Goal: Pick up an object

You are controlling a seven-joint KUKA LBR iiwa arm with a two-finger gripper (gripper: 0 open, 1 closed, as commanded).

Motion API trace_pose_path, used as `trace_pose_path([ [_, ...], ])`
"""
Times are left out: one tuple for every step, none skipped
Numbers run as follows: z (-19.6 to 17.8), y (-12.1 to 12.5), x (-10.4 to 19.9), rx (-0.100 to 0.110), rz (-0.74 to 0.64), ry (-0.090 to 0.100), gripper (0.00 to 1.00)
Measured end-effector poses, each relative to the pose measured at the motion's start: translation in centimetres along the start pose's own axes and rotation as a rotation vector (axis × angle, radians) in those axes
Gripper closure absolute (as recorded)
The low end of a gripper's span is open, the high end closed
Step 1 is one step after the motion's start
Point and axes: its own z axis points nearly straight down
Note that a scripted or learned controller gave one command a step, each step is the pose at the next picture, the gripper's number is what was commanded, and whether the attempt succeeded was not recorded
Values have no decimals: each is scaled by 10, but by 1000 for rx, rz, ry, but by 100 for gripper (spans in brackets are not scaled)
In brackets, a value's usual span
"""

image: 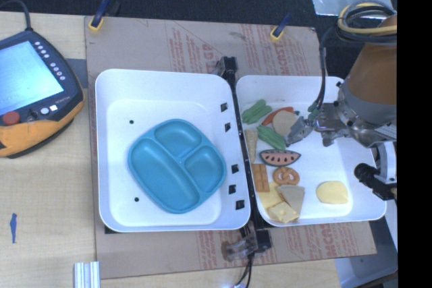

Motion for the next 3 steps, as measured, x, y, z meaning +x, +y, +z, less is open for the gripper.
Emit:
trace_pose_path([
  [106,66,3,4,-4,-1,0],
  [121,-44,3,-12,8,-2,0],
  [123,30,-3,-8,-1,-1,0],
])
